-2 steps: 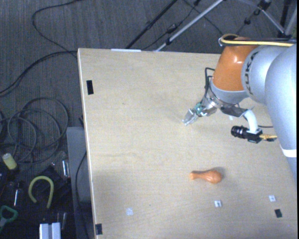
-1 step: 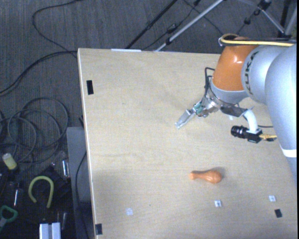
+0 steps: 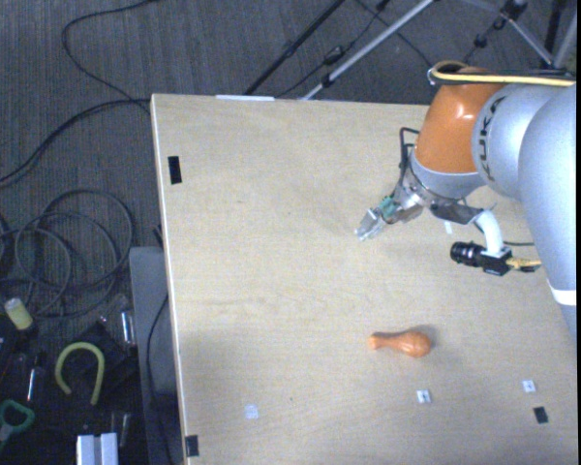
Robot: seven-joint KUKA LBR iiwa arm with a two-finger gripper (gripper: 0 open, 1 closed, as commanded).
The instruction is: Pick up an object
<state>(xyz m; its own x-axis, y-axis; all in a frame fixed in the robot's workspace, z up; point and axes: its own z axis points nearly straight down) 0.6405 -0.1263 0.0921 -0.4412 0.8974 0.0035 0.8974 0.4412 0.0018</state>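
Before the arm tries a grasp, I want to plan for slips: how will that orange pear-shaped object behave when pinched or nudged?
The orange object lies on its side on the flat board; its rounded bulb probably rolls in an arc if nudged. Its tapering neck may squirt from the gripper. Stiffness can't be judged.

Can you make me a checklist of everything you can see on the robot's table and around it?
Surface: tan board with small black and white markers.
Job's things: one orange pear-shaped object, lying on its side.
Clutter: nothing seen on the board.
Grippers: gripper above the board, apart from the orange object.
Cables: looped black cables on the floor, left of the board.
Surroundings: dark carpet, metal stand legs beyond the board, a green hook-shaped tool.
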